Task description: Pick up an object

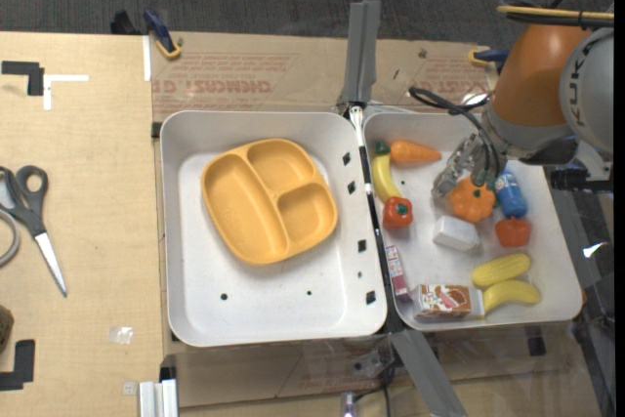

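The right bin [422, 264] holds several toy foods: a carrot [414, 151], a banana [382, 177], a red pepper [396, 212], an orange pumpkin-like piece [472, 202], a blue bottle [510, 195], a white block [455, 234], a red tomato [513, 231], yellow bananas [505, 280] and a small brown carton [444, 300]. My gripper [463, 167] hangs low in the bin's upper right, just above and left of the orange piece. Its metal fingers point down toward the bin floor.
The left bin [195, 288] holds a yellow divided plate [270, 199]. A grey divider bar [361, 63] runs between the bins. Scissors [34, 220] lie on the wooden bench at far left. The arm's orange band [542, 63] looms over the right bin's far corner.
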Available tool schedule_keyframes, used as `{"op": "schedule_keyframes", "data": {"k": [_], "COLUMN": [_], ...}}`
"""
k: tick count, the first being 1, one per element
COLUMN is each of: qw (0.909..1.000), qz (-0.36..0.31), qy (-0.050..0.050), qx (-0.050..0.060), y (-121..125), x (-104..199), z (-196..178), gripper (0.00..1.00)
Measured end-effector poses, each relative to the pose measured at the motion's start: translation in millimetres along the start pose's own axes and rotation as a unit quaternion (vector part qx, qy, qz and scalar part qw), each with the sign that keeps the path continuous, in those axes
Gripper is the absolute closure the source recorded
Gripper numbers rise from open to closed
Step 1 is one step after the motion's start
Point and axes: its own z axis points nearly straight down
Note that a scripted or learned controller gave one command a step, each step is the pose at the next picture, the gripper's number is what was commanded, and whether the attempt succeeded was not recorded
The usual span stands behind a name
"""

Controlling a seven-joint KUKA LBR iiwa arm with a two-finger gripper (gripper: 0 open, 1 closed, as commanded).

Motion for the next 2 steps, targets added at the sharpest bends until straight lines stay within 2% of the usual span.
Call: {"op": "schedule_keyframes", "data": {"k": [1, 2], "qw": [0.9996, 0.9758], "qz": [0.026, -0.219], "qy": [0.001, 0.002], "qx": [0.000, 0.000], "y": [55.2, 21.4], "x": [30.6, 34.9], "z": [-99.1, -1.3], "gripper": [1.00, 1.00]}}
